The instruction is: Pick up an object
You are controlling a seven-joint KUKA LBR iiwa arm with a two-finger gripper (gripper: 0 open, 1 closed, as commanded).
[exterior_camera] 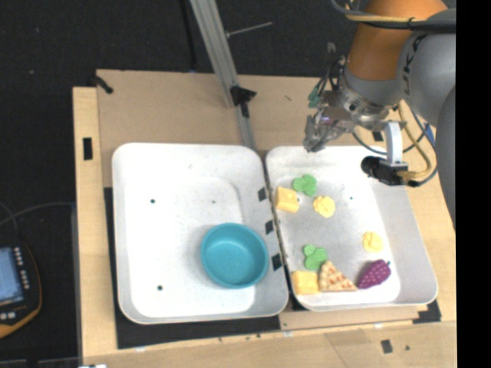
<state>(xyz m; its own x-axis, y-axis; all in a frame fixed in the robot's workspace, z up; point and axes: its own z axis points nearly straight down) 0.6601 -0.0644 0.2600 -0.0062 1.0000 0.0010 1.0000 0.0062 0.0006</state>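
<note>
Tan desk (pixel 176 113): is carrying two shallow white bins side by side; dark floor is surrounding it.
Left bin (pixel 153 175): is holding a blue bowl (pixel 233 254) near its lower right corner.
Right bin (pixel 399 228): is holding small toy foods: a green piece (pixel 305 184), a yellow block (pixel 287 200), a yellow piece (pixel 324 205), a small yellow piece (pixel 372 241), a second green piece (pixel 313 257), a waffle-like wedge (pixel 334 277), a yellow cube (pixel 305 283) and purple grapes (pixel 374 273).
Claw (pixel 316 139): is hanging over the right bin's upper left corner, well apart from the foods; nothing is showing between its fingers.
Claw state: cannot tell whether spread or pressed together; the tips are too dark and small.
Grey pole (pixel 219 52): is slanting across the desk from the top edge.
Handheld device (pixel 15 278): is being cut off at the left edge.
</note>
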